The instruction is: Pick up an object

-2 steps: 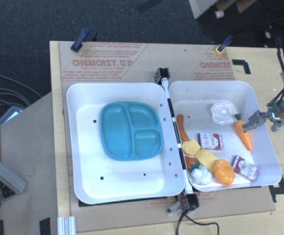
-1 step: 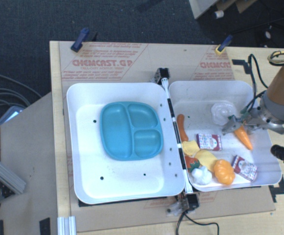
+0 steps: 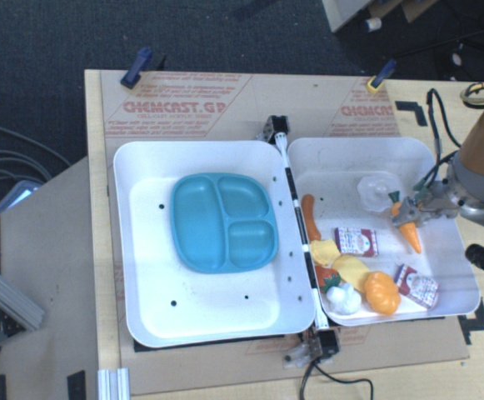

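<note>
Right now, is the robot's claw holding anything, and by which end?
It looks so: the gripper seems to pinch the orange carrot by its top end, the tip pointing down over the right bin.

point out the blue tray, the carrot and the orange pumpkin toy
blue tray [image 3: 223, 221]: camera view, on the ridge between its compartments
carrot [image 3: 411, 237]: camera view, mid-body, below the gripper
pumpkin [image 3: 381, 292]: camera view, centre of its rounded top

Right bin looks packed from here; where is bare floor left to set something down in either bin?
In the right bin, bare floor runs along the far wall, beyond the clear cup. Its near half is crowded: hot dog, red packets, orange fruit, and the carrot by the gripper. In the left bin, white floor rings the blue tray, widest along the near edge.
</note>
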Controlling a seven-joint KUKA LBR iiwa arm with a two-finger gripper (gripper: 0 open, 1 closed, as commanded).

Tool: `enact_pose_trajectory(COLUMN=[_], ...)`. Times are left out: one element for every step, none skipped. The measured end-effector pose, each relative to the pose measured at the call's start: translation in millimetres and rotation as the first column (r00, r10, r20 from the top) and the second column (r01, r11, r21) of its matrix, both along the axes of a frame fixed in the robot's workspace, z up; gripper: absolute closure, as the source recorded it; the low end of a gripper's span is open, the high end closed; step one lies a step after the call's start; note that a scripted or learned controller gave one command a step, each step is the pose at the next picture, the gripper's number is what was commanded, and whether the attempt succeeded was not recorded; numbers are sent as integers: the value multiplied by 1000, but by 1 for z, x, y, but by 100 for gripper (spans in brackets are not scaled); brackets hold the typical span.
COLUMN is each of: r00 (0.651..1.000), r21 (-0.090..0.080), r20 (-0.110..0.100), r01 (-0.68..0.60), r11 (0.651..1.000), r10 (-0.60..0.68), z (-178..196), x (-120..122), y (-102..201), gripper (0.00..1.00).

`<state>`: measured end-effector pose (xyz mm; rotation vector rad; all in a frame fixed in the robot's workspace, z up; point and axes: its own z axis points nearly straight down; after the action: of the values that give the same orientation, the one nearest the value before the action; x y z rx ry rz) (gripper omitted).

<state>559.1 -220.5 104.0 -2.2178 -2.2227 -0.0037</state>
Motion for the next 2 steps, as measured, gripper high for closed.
enact_pose_trajectory(r00=[1000, 1000], r21=[-2, -1], r20=[0, -4], r01=[1, 2], r11=[1000, 1000], r10=[-1, -2], z=[88, 144], x=[-18, -80], y=[106, 130], gripper=[100, 100])
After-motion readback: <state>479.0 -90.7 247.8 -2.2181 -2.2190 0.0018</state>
